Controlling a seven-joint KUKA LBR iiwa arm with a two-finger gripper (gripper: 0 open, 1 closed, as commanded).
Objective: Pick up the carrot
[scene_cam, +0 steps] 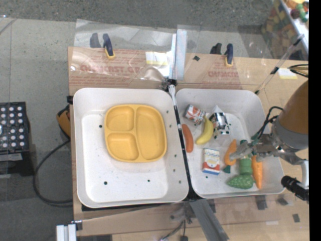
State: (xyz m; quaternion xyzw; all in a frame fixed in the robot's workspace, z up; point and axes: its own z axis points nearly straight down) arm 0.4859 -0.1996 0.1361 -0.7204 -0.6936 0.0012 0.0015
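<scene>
Bench (125, 67) is carrying two white bins; left bin (90, 185) is holding a yellow divided plate (135, 133). Arm (296, 119) is reaching into right bin (241, 97). Jaws' state: cannot tell. Carrot (257, 170) is lying by that bin's right wall, just beside a green vegetable (239, 181).

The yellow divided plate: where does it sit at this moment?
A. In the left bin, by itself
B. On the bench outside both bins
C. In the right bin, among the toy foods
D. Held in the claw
A. The yellow divided plate lies flat inside the left bin, while the banana, carrot and other toy foods are in the right bin, where the claw is.
</scene>
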